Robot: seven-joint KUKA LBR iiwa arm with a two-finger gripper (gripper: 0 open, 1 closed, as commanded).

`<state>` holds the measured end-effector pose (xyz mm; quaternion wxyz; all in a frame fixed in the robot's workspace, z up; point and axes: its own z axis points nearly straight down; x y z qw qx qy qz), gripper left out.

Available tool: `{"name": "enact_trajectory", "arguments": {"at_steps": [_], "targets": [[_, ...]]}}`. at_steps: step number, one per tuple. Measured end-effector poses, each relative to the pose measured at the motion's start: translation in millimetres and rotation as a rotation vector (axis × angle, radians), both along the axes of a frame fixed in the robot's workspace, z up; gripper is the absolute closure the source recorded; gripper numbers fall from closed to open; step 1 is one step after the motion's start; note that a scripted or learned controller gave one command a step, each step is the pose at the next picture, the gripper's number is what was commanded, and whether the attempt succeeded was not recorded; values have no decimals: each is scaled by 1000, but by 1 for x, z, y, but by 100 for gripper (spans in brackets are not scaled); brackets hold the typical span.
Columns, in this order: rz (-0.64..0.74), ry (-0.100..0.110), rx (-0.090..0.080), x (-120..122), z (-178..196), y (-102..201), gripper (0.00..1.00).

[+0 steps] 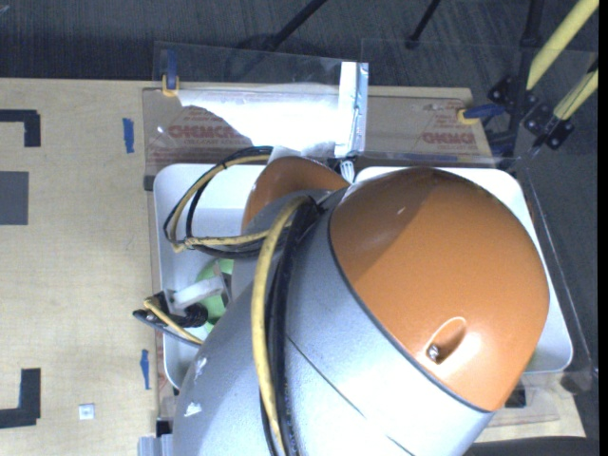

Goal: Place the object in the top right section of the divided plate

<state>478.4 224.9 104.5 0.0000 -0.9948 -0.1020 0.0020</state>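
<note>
My grey and orange arm (418,293) looms close under the camera and covers most of both bins. Its wrist end reaches down into the left bin (171,183). At the bin's left wall a dark piece with yellow cable shows past the arm, which looks like part of my gripper (171,317). Just above it lie a green object (218,287) and a small white piece (190,295), half hidden by the arm. I cannot tell whether either one touches the gripper.
Yellow and black cables (204,198) loop over the left bin's far half. A clear plastic wall (256,112) stands behind the bins. The right bin's rim (546,245) shows at the right. Bare wooden bench (76,255) lies to the left.
</note>
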Motion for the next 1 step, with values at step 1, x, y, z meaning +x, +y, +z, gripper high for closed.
{"name": "enact_trajectory", "arguments": {"at_steps": [1], "targets": [[566,7,1,7,9,-1,100]]}}
